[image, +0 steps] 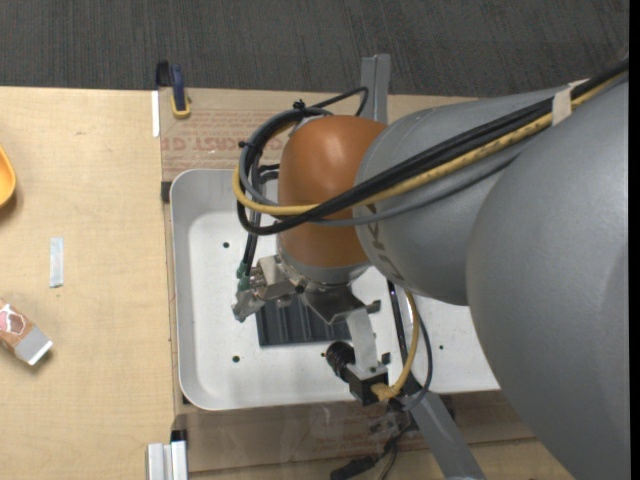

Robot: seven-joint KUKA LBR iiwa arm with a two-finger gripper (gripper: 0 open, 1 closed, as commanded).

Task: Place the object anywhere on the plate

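Bench (90, 168): pale wood, light scuffs, dark grey carpet (250, 18) beyond its far edge. White bin (200, 368) sits on brown cardboard (215, 128). Arm (480, 198) reaches in from right, orange band over bin. Claw (285, 313) low above bin floor; arm hides it, so cannot tell its opening or any hold. Plate and object can't be made out. Small wrapped item (20, 333) at bench's left edge, orange thing (5, 178) above it.

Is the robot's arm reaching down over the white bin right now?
Yes, the arm's orange band and the gripper hang over the white bin.
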